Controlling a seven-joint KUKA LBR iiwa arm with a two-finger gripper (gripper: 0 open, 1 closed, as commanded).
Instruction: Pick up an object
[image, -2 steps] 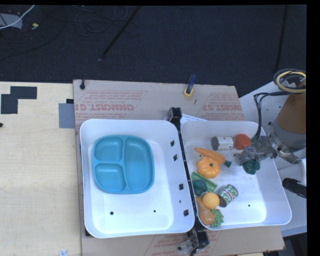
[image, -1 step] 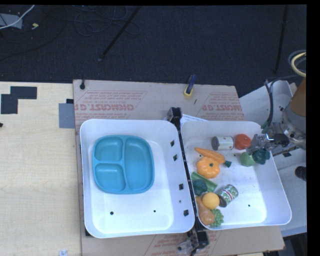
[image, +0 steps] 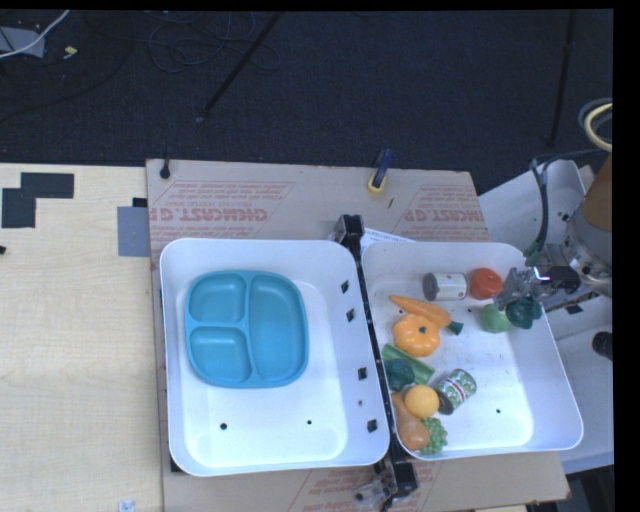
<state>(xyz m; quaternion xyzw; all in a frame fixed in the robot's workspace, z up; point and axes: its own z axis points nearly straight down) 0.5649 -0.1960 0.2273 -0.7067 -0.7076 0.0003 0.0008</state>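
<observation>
Where dark floor backs cardboard-topped bench (image: 250, 205), hand (image: 522, 290) grip unclear (over right bin (image: 545, 400)).

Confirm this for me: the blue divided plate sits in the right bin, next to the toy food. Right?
Not quite. The camera view shows the blue divided plate alone in the left bin; the toy food, such as the carrot, lies in the right bin.

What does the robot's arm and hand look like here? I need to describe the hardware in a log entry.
At the camera view's right edge, the arm shows pale grey segments with an orange-brown band above the wrist, and a thin dark cable runs along it. The hand is small, metallic grey and black, over the right bin; finer detail is too blurred to tell.
</observation>
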